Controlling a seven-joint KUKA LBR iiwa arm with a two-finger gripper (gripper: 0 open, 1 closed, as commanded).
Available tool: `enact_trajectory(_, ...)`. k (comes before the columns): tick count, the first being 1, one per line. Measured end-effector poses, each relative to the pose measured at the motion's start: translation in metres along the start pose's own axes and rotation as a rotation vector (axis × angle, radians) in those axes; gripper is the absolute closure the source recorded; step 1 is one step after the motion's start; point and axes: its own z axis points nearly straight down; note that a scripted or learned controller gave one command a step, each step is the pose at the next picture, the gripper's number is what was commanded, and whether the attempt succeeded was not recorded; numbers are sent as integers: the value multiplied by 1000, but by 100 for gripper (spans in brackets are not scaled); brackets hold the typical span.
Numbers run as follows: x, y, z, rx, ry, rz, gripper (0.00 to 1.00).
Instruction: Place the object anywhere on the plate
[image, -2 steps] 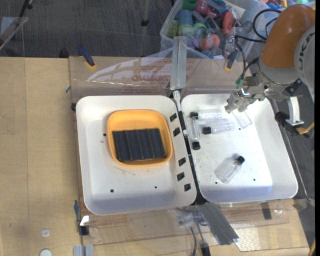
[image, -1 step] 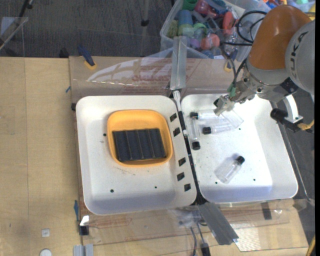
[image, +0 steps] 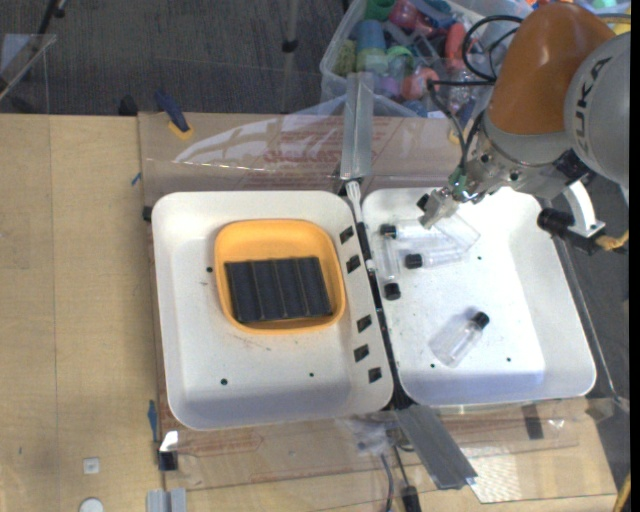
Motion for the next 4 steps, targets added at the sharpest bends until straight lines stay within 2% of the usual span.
enact_trajectory(1, 0, 0, 0, 0, 0, 0, 0)
enact_trajectory(2, -36, -19, -5, -2, -3, -59, 0)
enact_trajectory(3, -38, -18, -15, -8, -4, -57, 100)
enact_trajectory(4, -33, -17, -49, -3, -3, -160, 100)
